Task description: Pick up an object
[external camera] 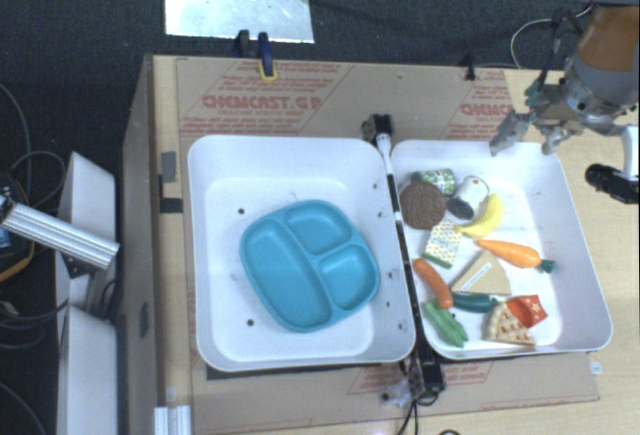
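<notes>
The right bin (575,213) is crowded: banana (488,216), carrot (512,252) and pizza slice (507,324) lie close together. Open floor remains along its far right side. The left bin (225,193) has room around the blue plate (308,263).

Gripper (526,135), fingers spread and empty, above the far rim of the right bin (575,213); blue tray (308,263) left of it.

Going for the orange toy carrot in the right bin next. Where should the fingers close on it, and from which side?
Grip the orange toy carrot across its thick middle, coming straight down. It lies flat, pointing left to right, green stem on the right, so set the gripper fingers across its short width. The yellow toy banana sits close at its left tip; stay toward the centre.
</notes>
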Tool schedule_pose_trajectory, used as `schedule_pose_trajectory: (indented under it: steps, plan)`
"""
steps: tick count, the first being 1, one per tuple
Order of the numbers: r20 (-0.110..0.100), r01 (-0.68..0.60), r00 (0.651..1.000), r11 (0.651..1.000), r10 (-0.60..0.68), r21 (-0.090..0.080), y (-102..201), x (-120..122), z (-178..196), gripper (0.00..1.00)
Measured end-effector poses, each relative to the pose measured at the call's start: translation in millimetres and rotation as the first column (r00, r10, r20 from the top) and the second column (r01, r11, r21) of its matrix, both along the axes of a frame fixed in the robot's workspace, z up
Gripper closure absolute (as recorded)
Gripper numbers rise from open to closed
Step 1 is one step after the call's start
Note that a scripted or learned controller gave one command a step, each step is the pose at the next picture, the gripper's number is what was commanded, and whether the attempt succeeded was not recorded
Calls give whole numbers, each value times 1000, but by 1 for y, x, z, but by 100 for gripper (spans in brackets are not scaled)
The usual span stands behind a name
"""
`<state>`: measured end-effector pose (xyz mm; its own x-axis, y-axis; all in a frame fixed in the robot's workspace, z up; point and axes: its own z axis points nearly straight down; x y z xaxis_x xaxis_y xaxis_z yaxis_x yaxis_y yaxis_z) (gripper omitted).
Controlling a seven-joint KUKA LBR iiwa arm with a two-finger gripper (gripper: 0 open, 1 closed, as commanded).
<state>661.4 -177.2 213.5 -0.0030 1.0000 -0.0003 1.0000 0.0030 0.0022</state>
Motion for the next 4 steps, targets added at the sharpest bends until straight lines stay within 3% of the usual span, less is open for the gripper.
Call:
schedule_pose_trajectory:
  steps: [1, 3, 4]
  plan:
    - [23, -2, 1000, 1000, 2, -2, -4, -13, -102, 0]
    - [24, -2, 1000, 1000, 2, 1, 5, -29, -108, 0]
    - [0, -1, 1000, 1000, 1, 0, 38, -51, -129, 0]
